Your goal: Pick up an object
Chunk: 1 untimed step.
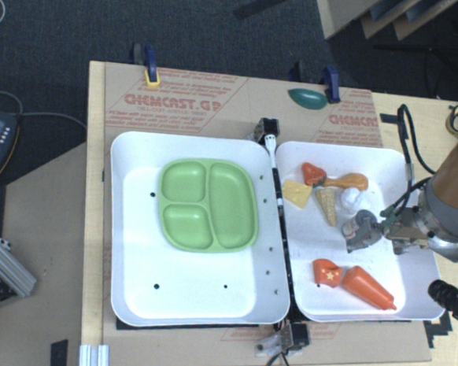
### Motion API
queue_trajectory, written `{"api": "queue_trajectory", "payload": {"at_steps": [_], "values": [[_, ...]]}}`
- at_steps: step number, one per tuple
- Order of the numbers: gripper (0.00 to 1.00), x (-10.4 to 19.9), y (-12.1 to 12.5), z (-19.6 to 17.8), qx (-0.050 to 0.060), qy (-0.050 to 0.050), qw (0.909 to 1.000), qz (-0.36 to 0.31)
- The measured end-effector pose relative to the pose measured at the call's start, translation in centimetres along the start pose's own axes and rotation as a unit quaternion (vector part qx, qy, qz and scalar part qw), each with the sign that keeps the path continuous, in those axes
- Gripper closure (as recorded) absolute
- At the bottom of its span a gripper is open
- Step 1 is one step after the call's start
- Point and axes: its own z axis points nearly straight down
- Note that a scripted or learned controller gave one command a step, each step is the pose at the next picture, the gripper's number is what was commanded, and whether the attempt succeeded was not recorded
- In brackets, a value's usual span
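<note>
Claw (pixel 361 230) low over the right bin (pixel 408 311), reaching in from the right; spread or pressed together, cannot tell, and nothing seen pinched. Just beside it, up and left: a cone-shaped piece (pixel 327 204) and a whitish lump (pixel 348 198). Farther up: a tan drumstick shape (pixel 347 181), a red piece (pixel 313 174), a yellow wedge (pixel 296 194). Below: an orange carrot (pixel 371 288) touching a red piece with a star (pixel 327 273). In the left bin (pixel 126 281), well apart: a green divided tray (pixel 209 205). Teal object (pixel 307 98) on the surface (pixel 109 98) behind.
</note>
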Motion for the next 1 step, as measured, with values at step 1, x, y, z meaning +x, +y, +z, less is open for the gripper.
{"api": "queue_trajectory", "payload": {"at_steps": [1], "values": [[0.00, 0.00, 0.27, -0.51, -0.006, -0.001, 1.0000, -0.001]]}}
